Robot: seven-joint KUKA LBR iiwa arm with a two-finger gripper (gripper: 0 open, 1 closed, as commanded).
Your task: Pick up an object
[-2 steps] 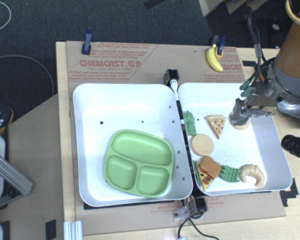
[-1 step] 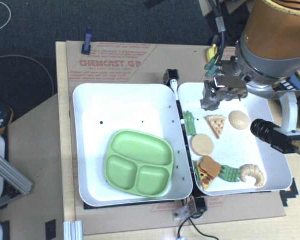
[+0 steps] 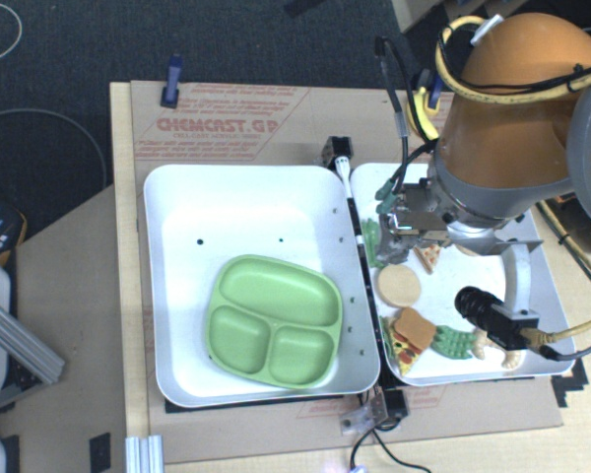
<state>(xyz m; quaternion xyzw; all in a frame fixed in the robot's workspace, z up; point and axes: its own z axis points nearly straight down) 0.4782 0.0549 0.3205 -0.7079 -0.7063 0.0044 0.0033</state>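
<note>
Arm low over the right white plastic bin [image 3: 547, 374]; nothing appears lifted yet.

The gripper [image 3: 406, 227] is hidden under the wrist, so its grasp I cannot tell. The round tan disc [image 3: 398, 286], sandwich-like toy [image 3: 412, 335] and green ridged toy [image 3: 455, 343] lie on the bin floor; the green divided plastic plate [image 3: 274, 319] lies in the left bin.

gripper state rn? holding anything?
Gripper: cannot be told; it is low over the right bin, its tip hidden by the wrist.
</note>
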